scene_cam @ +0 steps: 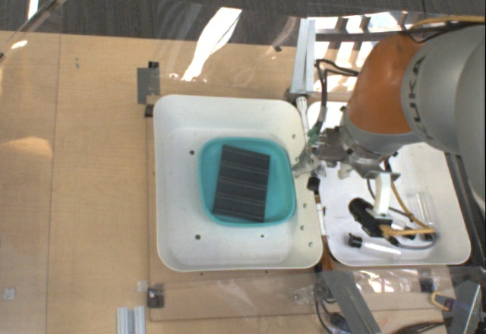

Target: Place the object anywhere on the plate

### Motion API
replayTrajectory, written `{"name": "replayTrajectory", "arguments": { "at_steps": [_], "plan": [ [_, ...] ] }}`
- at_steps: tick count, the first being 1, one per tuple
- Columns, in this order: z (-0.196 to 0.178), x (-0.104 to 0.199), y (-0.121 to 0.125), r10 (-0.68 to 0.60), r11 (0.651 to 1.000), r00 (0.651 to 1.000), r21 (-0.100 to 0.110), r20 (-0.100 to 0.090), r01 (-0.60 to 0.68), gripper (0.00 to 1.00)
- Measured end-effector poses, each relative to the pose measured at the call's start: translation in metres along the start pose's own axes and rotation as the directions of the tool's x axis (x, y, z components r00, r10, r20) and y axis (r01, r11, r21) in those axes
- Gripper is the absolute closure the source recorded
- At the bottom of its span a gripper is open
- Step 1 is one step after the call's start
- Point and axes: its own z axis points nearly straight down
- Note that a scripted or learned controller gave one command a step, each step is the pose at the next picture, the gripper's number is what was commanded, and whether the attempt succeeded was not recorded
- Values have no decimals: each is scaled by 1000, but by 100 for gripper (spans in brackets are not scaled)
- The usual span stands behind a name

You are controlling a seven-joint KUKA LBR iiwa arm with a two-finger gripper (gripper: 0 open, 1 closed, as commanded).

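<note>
A dark grey ridged rectangular block (242, 183) lies flat on the teal plate (282, 203), near the plate's middle, in the left white bin (175, 241). Nothing touches the block. My gripper (364, 173) hangs over the right bin (448, 249), just past the wall between the two bins, to the right of the plate and clear of it. The grey arm with its orange band (383, 89) covers the gripper from above.
The two bins stand side by side on a wooden bench (76, 173). A metal upright (304, 59) rises behind the gap between the bins. Clear plastic sheeting lies behind the left bin.
</note>
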Motion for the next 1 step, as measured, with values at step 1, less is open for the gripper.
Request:
{"name": "replayTrajectory", "arguments": {
  "at_steps": [1],
  "plan": [
    [2, 62, 36, 583, 812, 812, 2, 3, -583, 0]
  ]
}}
